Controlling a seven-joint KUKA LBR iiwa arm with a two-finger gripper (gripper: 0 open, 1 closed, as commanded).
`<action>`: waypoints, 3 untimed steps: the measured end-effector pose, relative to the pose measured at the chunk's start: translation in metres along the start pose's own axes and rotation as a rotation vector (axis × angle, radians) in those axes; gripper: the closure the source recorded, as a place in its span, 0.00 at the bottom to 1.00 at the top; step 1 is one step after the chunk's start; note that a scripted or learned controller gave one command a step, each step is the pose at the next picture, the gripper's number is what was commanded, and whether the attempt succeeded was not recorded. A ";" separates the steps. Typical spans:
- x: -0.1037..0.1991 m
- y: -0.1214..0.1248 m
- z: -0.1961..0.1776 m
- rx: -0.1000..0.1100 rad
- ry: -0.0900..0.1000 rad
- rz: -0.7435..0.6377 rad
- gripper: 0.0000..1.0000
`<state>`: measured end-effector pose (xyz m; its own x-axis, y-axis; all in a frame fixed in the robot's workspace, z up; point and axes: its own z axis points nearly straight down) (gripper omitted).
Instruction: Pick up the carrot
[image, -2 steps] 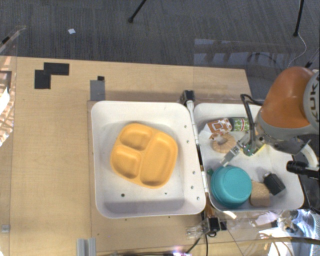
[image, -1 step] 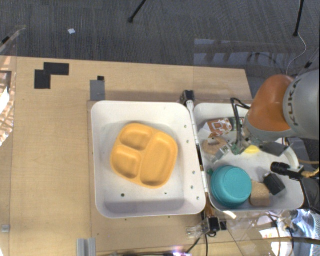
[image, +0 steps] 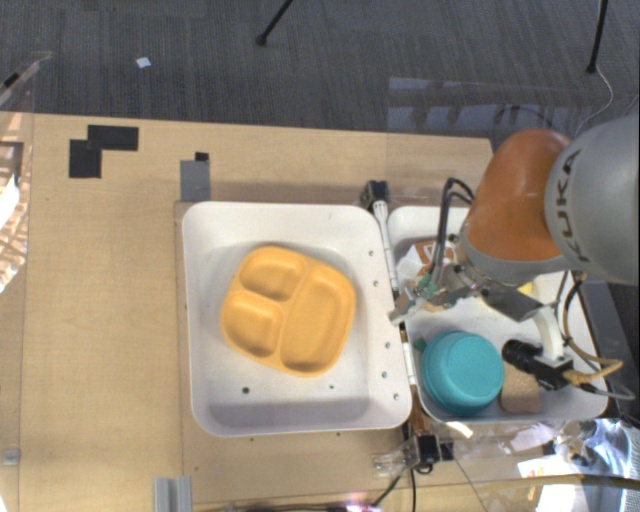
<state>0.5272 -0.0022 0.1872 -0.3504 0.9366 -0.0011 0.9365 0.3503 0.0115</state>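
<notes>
From the camera above, the arm leans over the right bin, its end effector low near that bin's left wall; I cannot tell how it stands. A sliver of orange beside it may be the carrot, mostly hidden under the wrist. A teal bowl sits toward the bin's near edge. The left bin carries a yellow divided plate. A toy carrot is probably light, stiff and smooth, so gripping across its thicker middle seems safest.
</notes>
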 end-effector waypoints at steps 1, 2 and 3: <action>-0.063 0.056 -0.084 -0.001 -0.007 -0.219 0.00; -0.079 -0.019 -0.099 0.003 -0.005 -0.217 0.00; -0.148 -0.006 -0.128 0.001 -0.007 -0.058 0.00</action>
<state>0.5721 -0.1431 0.3155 -0.4038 0.9148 -0.0088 0.9148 0.4039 0.0101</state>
